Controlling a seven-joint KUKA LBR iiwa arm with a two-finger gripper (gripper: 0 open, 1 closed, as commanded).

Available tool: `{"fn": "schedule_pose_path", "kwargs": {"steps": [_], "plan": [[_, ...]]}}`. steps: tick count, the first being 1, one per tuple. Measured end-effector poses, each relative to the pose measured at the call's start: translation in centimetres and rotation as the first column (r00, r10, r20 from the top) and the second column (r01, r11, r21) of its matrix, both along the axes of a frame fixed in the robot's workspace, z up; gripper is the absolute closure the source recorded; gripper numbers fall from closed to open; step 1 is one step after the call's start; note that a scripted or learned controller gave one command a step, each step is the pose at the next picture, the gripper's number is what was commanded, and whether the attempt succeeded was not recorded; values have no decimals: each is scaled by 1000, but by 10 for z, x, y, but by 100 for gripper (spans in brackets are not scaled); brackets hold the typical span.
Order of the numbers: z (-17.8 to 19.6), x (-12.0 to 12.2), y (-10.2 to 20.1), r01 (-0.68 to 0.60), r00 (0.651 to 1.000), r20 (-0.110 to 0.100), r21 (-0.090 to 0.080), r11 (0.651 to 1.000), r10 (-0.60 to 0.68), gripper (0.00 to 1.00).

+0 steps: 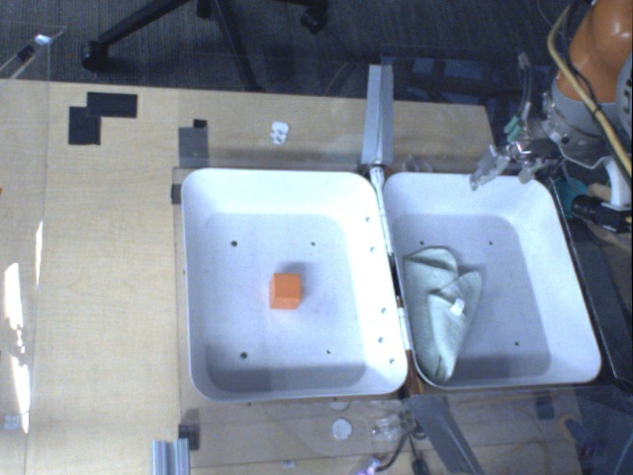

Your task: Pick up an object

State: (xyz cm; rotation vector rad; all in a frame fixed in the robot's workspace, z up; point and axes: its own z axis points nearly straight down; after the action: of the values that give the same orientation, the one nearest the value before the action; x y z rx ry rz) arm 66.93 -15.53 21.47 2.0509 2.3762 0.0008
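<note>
From my remote station I see the bench (99,295), a light wood surface that takes up most of the frame, with dark carpet along the top edge where the legs of an office chair base (203,13) show. Two shallow white bins sit side by side on the bench: the left bin (213,364) lies centre frame and the right bin (569,359) lies toward the right of the frame, their inner rims touching along a metal divider rail (377,117) that runs up toward the top of the frame. The arm (598,47) enters at the upper right, its orange band visible above the grey wrist, with cables looped around it. A crumpled grey cloth (440,310) lies in the left half of the right bin, close against the shared rim. The end effector (499,163) hangs above the upper rim of the right bin, well apart from the cloth; I read its fingers as spread apart, with nothing between them. An orange cube (286,291) rests flat on the floor of the left bin, near its centre and apart from every wall. Black tape marks (99,115) sit on the bench at the upper left.
</note>
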Motion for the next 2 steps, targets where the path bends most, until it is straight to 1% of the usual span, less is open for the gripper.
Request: {"fn": "schedule_pose_path", "kwargs": {"steps": [1,2], "plan": [[-126,0,-16,-21,1000,6,-1,1000,21,0],[-114,3,-15,-25,1000,13,-3,1000,25,100]]}}
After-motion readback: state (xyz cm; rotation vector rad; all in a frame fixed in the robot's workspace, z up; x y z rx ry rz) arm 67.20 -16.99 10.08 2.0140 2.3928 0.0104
